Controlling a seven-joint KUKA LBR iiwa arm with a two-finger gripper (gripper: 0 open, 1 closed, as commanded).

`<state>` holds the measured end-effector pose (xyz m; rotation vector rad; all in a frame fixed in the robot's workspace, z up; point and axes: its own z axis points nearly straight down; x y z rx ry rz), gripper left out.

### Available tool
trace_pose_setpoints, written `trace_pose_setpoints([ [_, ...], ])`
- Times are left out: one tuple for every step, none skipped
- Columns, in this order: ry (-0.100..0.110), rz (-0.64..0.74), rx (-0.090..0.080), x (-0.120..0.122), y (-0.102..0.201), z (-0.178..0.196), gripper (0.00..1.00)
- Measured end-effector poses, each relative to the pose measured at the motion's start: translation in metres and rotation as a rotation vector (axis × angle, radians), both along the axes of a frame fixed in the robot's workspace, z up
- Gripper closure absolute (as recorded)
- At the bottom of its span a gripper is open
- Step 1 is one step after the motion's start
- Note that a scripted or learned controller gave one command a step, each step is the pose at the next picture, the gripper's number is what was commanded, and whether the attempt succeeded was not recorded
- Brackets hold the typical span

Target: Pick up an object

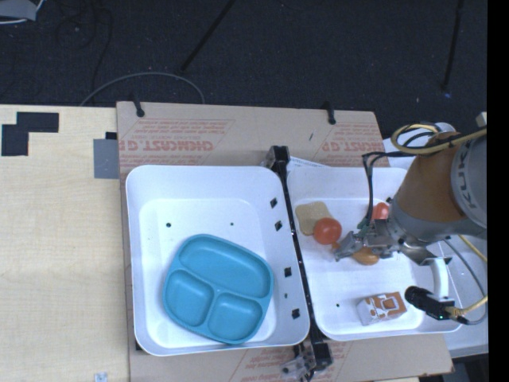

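Note:
In the right bin [342, 309] lie a red tomato-like ball [327, 231], a tan flat piece [311, 212] just behind it, an orange-yellow object [367, 255] and a small white and orange box [381, 307] near the front. My gripper [355, 245] reaches in from the right and hangs low over the orange-yellow object, right of the red ball. A small red-orange bit [382, 211] shows beside the wrist. The fingers are dark and small here, and the object sits under them.
The left bin [151, 213] holds a blue divided plate [216, 287]. A black divider [288, 237] with clips separates the two bins. Cardboard [238, 138] lies beneath and behind them. Cables and a black part [429, 302] hang at the arm's right.

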<state>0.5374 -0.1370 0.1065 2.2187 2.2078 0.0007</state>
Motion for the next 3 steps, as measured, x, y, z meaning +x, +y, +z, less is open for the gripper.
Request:
trace_pose_setpoints([
  [0.013, -0.001, 0.009, -0.003, 0.002, 0.006, 1.00],
  [0.010, 0.004, 0.009, -0.011, 0.005, 0.063, 1.00],
  [0.009, 0.007, 0.008, -0.007, 0.013, 0.109, 1.00],
])
